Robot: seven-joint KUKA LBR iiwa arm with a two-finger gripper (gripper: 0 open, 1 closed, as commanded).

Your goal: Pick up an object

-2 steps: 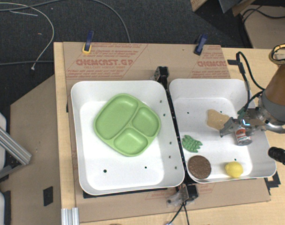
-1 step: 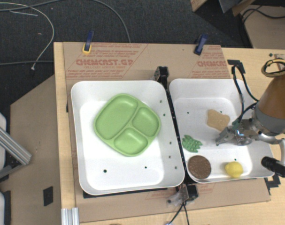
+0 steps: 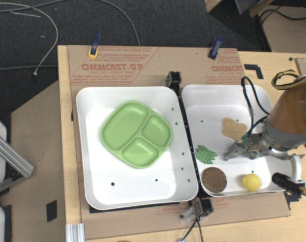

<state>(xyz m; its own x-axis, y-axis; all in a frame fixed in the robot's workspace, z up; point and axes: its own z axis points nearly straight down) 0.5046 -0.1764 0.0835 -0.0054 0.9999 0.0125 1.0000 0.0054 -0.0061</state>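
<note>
Nothing is lifted yet: every object rests on a bin floor, so the whole pick is left to do. The hand [image 3: 232,153] sits low in the right bin [image 3: 213,96], its fingers spread apart with nothing between them. A tan piece [image 3: 234,129] lies just above it, a green leafy toy [image 3: 205,155] just to its left, while a brown disc [image 3: 213,179] and a yellow ball [image 3: 251,182] lie nearer the front wall. A green divided plate [image 3: 136,133] lies in the left bin [image 3: 92,185].
</note>
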